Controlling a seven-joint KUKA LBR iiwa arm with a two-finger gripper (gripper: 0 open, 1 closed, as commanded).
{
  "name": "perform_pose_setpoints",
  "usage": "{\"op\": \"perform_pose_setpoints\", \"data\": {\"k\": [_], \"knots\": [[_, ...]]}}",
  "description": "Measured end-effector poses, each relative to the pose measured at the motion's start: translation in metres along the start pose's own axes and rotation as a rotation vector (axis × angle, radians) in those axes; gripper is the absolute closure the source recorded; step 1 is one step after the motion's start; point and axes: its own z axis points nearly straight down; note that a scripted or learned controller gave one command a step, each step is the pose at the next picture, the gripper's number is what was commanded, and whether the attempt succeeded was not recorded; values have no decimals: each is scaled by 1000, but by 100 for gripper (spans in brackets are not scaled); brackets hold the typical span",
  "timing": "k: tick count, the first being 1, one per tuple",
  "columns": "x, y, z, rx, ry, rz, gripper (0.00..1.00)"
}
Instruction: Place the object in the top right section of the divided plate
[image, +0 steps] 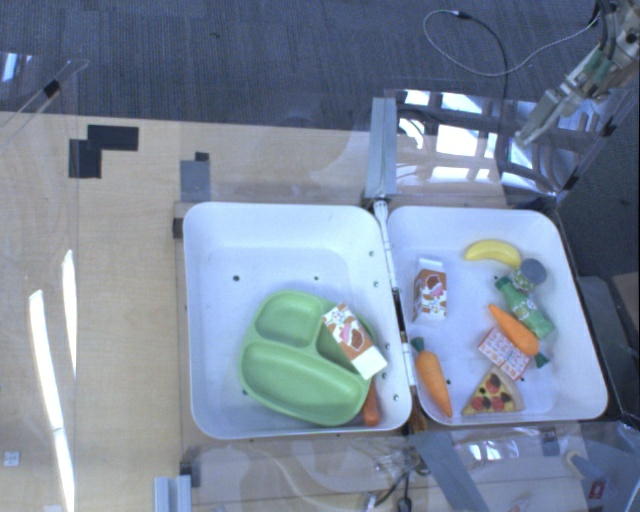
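Green divided plate (300, 375) holds a small carton (352, 340) in its top right section; claw (610, 45) state unclear.

This is a robotics lab or test cell, not a home. A pale wooden bench (110, 330) carries two shallow white bins (205, 300) set side by side and joined by a metal bracket (379, 150). Black tape marks (98, 148) sit on the bench top, a clear panel edge glints at the left, and grey carpet (250, 60) lies beyond with a loose cable (470, 45) on it. The bins hold plastic toy food (433, 383) and a green divided plate (290, 360), props rather than real groceries.
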Motion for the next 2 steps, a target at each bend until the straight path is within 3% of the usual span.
{"op": "perform_pose_setpoints", "data": {"k": [1, 2], "knots": [[-55, -37, -3, -3, -4, -136, 0], [-75, -54, -3, -3, -5, -216, 0]]}}
